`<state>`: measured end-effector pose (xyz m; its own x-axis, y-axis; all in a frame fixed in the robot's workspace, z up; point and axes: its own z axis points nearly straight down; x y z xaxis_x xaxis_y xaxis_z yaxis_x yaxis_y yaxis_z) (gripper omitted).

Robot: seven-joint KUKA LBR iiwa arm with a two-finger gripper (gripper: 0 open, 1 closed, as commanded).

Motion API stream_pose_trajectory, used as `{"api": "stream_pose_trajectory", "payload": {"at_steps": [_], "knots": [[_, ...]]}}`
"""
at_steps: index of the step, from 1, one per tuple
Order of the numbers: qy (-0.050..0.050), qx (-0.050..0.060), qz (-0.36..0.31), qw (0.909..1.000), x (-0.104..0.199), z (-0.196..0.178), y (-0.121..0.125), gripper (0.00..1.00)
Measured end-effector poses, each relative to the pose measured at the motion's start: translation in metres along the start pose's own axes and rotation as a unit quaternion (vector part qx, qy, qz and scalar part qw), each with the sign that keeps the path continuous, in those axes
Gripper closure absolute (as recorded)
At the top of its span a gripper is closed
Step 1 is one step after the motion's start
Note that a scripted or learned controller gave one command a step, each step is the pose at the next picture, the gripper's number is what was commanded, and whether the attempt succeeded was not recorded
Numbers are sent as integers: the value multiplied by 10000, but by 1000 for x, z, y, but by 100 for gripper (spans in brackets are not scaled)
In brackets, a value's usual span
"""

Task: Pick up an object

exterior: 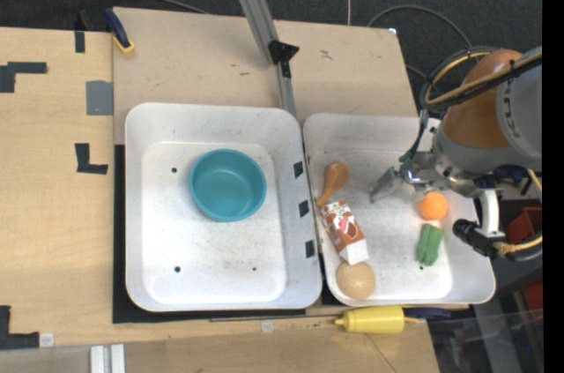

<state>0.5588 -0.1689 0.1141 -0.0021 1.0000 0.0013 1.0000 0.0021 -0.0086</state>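
The right bin point(388, 133) holds a tan pear-shaped piece point(333, 180), a red and white tube point(344, 231), a beige ball point(356, 280), an orange ball point(433, 206) and a green piece point(429, 243). My gripper point(389, 182) hangs over the middle of this bin, right of the pear-shaped piece and left of the orange ball. Its fingers point(382, 189) are spread and point left, with nothing between them. The teal bowl point(228, 184) sits in the left bin point(150, 133).
A yellow bottle point(374, 320) lies on the bench just in front of the right bin. A grey metal pole point(256, 1) slants across the back, ending at the gap between the bins. Cables loop behind the right bin.
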Motion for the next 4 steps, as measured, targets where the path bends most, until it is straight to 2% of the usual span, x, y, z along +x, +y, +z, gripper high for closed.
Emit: {"api": "stream_pose_trajectory", "payload": {"at_steps": [1,2,3,4], "knots": [[-3,-26,-5,10000,0,-13,1,100],[-16,-63,8,10000,-6,-73,-4,100],[-16,-60,7,10000,-11,-116,-5,100],[-9,-49,3,10000,-11,-140,-4,100]]}}
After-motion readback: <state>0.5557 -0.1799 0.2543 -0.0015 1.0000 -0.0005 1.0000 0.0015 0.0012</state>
